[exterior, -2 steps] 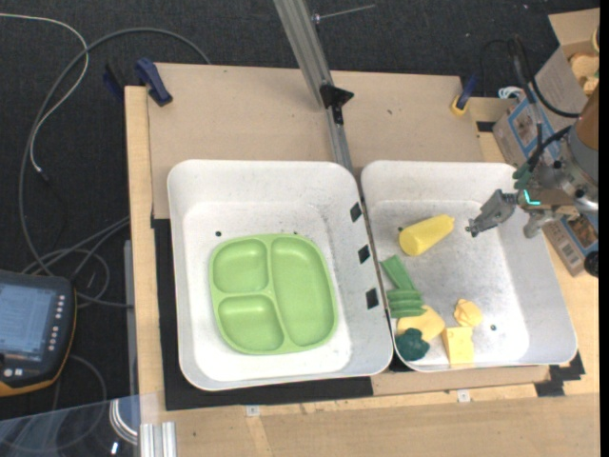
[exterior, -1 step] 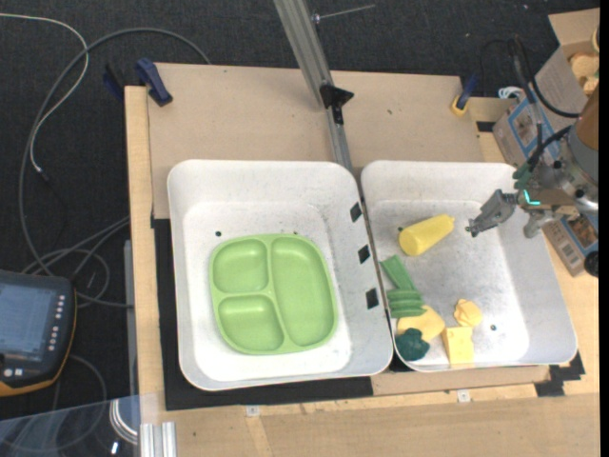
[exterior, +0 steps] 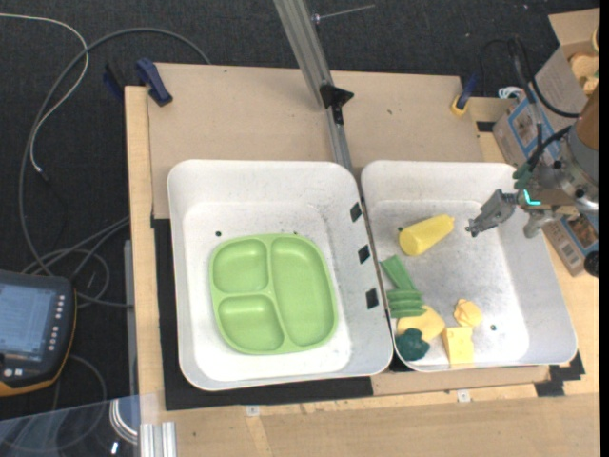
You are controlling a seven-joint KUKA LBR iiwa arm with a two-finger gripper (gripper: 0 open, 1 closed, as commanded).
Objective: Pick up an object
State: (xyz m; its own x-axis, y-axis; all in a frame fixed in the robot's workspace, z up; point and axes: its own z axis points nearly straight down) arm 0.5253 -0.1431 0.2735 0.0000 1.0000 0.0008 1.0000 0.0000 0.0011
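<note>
The right bin (exterior: 533, 350) holds several small toys. A yellow corn-like cylinder (exterior: 425, 234) lies near its middle. Along the left wall rests a green ridged piece (exterior: 401, 289). At the front sit a yellow lump (exterior: 424, 323), a dark green piece (exterior: 412, 347), a yellow block (exterior: 460, 345) and a small yellow-orange piece (exterior: 466, 310). My gripper (exterior: 505, 223) hovers over the right bin's back right part, to the right of the yellow cylinder. It is open and nothing sits between its fingers.
A green divided plate (exterior: 274, 291) lies in the left bin (exterior: 190, 255). A metal pole (exterior: 309, 46) slants from the top down to the gap between the bins. Boxes (exterior: 571, 55) and cables crowd the right edge of the bench.
</note>
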